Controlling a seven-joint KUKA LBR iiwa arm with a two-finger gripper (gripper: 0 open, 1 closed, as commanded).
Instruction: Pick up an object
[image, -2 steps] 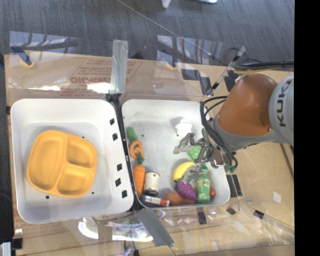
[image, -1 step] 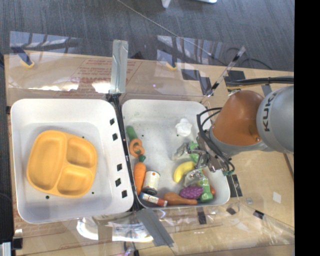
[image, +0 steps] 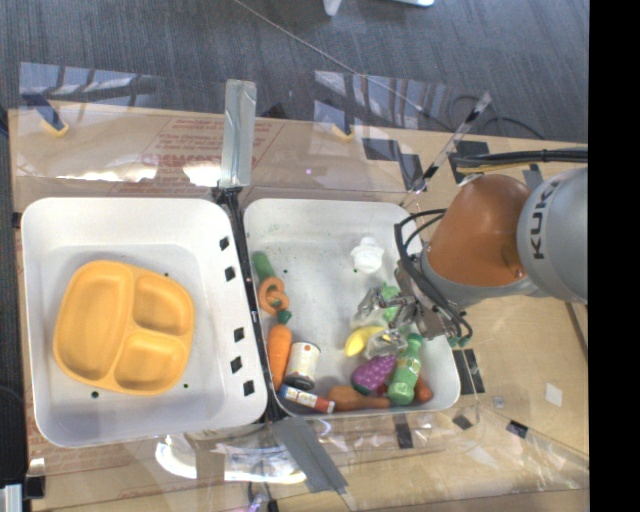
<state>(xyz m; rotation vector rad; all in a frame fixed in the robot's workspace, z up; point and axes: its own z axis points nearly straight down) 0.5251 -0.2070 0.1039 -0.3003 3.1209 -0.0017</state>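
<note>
The right bin (image: 330, 225) holds a pile of toy food along its near and left sides: a green bottle (image: 405, 372), a purple grape bunch (image: 372, 373), a yellow banana piece (image: 360, 341), a carrot (image: 279, 351), a small can (image: 301, 364), a red marker-like piece (image: 309, 401) and a white piece (image: 367, 257). My gripper (image: 393, 312) reaches down into the bin's right part, just above the banana piece and the green bottle. Its fingers blend into the clutter below the wrist.
The left bin (image: 60, 225) holds a yellow divided plate (image: 124, 327). A green and orange piece (image: 268, 283) lies by the right bin's left wall. The grey arm with its orange band (image: 482, 235) hangs over the right bin's right rim. Tape strips and cables cross the bench.
</note>
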